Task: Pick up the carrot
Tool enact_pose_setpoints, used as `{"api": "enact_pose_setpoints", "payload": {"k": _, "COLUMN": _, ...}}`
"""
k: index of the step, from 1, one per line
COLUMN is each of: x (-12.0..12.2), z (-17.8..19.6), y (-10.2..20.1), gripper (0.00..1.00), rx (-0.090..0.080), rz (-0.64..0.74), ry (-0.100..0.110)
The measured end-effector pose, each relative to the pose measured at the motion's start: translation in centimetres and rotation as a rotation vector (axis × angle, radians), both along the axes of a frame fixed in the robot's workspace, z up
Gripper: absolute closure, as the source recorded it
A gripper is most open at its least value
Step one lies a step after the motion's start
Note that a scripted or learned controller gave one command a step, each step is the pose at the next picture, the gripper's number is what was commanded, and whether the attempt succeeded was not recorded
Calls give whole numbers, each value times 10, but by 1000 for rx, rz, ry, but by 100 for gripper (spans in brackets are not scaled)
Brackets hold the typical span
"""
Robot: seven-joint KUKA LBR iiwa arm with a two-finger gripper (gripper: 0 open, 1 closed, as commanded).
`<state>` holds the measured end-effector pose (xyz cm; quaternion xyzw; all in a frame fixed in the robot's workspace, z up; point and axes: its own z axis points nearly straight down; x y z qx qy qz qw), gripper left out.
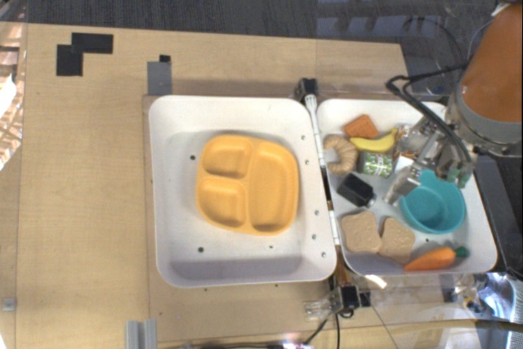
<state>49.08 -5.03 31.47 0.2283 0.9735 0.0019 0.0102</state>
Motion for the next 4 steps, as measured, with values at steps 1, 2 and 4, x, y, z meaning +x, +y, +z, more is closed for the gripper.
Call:
{"api": "enact_pose_setpoints", "payload": {"k": 1, "x": -2, "z": -63, "y": -24, "gripper": 0, "rx": -4, "rz": 329, "ry": 12}}
{"api": "enact_pose_setpoints", "payload": {"k": 2, "x": -1, "z": -85, "y": 63, "gripper": 0, "rx": 0, "rz": 341, "ry": 11}}
{"api": "enact_pose_setpoints", "payload": {"k": 4, "x": 114, "z": -128, "y": -16, "gripper": 0, "rx": -8, "rz": 640, "ry": 5}}
